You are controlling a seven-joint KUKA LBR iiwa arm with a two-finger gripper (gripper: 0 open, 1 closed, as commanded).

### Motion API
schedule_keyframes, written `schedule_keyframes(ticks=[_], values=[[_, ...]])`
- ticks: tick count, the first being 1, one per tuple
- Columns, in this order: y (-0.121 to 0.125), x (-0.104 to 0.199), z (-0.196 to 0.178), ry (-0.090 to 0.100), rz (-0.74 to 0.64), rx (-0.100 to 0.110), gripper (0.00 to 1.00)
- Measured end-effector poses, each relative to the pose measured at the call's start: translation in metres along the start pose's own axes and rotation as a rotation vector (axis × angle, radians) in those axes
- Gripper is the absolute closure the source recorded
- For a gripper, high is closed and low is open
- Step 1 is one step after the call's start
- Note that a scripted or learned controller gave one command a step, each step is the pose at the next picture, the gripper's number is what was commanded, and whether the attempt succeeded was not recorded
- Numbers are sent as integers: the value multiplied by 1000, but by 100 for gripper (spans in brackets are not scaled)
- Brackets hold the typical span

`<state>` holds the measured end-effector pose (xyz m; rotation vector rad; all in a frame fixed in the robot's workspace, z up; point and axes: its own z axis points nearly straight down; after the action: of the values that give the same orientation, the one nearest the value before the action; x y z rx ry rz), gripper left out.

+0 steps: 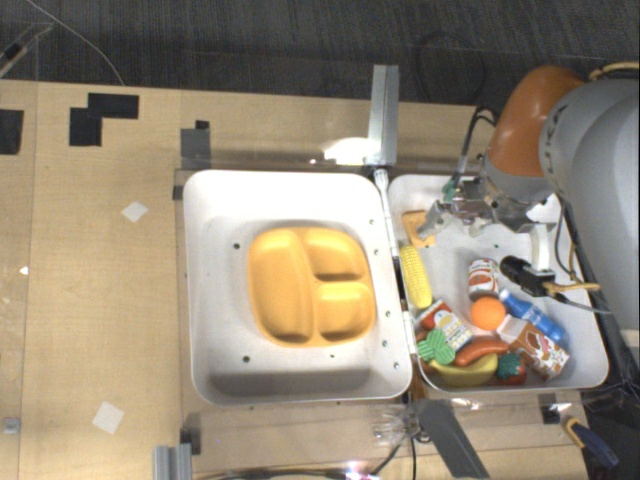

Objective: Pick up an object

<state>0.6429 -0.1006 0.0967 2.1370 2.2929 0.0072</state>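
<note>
1. Clearly the candidates all lie in the right bin [590, 366]: a yellow corn cob [415, 276] along its left wall, an orange ball [488, 313] near the middle, a small can [482, 275] just above the ball, a banana [465, 371] at the near edge, and a blue bottle [532, 318] to the right.
2. The left bin [205, 268] holds a yellow divided tray [308, 283], which is wide and flat, a poor fit for a two-finger grasp.
3. The gripper [462, 204] hangs over the far end of the right bin, above a small tan piece [418, 226]; whether it is open or closed I cannot tell, and nothing is visibly held.
4. These look like toy foods, so I judge them light, rigid and not fragile, with smooth plastic skins that may slip.
5. The corn cob seems the best target: it lies apart from the pile, and its ribbed surface should give purchase if taken across its narrow width at mid-length.
6. The ball would likely roll away; the crowded near corner risks nudging neighbours.
</note>
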Motion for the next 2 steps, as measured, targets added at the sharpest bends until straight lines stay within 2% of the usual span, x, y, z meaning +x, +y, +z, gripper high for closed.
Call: schedule_keyframes(ticks=[1,2], values=[[-7,10,-20,2,124,2,0],[28,-7,3,4,38,7,0]])
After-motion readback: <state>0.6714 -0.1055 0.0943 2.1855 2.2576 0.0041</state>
